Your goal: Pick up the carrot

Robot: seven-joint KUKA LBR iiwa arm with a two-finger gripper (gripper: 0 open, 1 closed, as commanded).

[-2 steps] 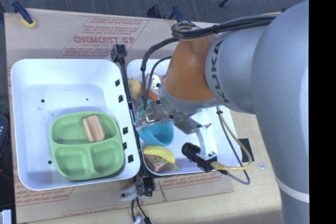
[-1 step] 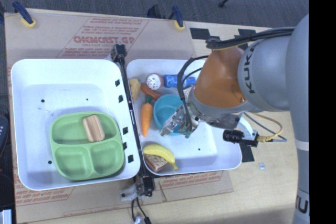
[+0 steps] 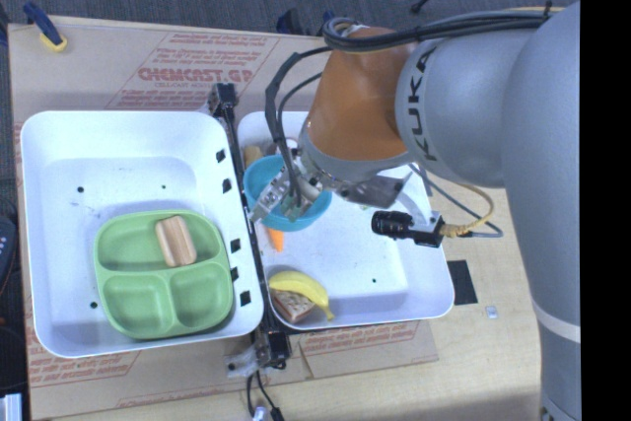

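Observation:
A small orange carrot lies in the right bin, just below the rim of a blue bowl; only its tip shows. My gripper hangs over the blue bowl, a little above and to the right of the carrot. The grey arm with its orange band covers the upper part of the right bin and hides much of the bowl.
A banana rests on a brown item at the right bin's front left corner. The left bin holds a green divided plate with a tan bread-like piece. A black divider separates the bins.

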